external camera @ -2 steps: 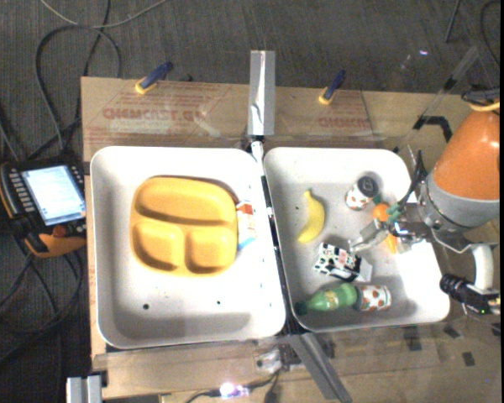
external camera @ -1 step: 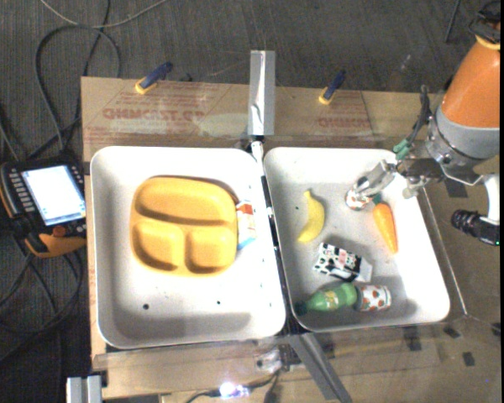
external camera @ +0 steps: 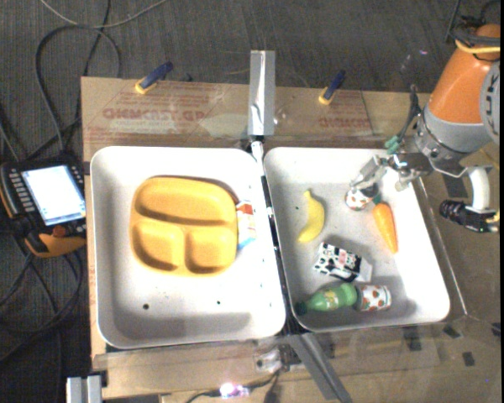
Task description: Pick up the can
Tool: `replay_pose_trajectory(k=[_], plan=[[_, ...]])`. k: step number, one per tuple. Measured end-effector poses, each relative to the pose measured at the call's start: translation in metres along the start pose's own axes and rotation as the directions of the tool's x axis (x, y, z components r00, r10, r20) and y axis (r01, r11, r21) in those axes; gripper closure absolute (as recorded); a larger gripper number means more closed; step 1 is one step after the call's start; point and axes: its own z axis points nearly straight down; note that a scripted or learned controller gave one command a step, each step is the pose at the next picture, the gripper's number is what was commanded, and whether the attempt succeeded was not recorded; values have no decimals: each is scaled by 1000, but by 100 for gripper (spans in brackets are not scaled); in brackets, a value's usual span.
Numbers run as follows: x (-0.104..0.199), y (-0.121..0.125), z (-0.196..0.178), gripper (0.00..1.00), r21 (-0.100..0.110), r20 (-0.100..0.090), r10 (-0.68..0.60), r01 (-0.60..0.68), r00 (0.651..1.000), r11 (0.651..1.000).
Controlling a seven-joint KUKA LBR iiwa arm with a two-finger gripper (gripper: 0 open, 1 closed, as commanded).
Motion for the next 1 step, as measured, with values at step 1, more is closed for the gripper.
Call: replay_pose_trajectory(k=[1], plan=[[14,34,75,0,-1,0,-46,46,999,999]])
